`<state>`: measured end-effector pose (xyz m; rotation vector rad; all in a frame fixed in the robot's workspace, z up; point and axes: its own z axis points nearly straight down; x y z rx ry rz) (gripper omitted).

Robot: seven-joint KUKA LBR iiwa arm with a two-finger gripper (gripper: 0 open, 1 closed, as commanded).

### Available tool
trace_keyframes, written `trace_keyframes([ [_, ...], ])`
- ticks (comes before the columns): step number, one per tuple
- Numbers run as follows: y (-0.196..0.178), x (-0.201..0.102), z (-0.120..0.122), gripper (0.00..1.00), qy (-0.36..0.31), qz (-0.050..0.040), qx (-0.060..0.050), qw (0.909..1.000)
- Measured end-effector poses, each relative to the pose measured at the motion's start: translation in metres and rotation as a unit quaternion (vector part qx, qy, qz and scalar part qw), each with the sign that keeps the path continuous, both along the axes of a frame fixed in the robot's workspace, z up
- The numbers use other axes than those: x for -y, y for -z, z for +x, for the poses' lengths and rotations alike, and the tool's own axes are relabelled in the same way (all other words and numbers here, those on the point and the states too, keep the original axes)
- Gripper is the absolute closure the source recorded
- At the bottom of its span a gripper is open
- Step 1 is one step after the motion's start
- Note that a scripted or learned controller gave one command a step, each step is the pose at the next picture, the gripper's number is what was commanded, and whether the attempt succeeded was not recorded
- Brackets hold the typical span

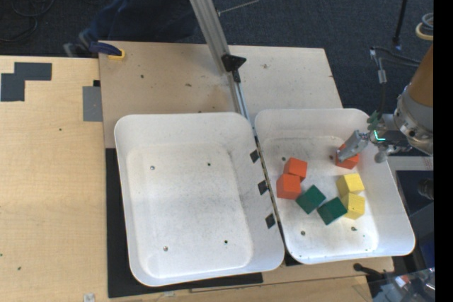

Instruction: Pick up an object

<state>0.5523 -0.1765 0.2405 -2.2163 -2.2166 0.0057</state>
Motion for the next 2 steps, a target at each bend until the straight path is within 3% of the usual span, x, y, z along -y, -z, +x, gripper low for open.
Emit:
trace_keyframes([
  [1, -0.002, 0.001, 0.001, 0.00, 0.000, -0.0006, 0.002, 1.0000],
  [2, 0.056, 0.000, -0.010, 0.00, 0.000, 0.0002, -0.001, 1.0000],
])
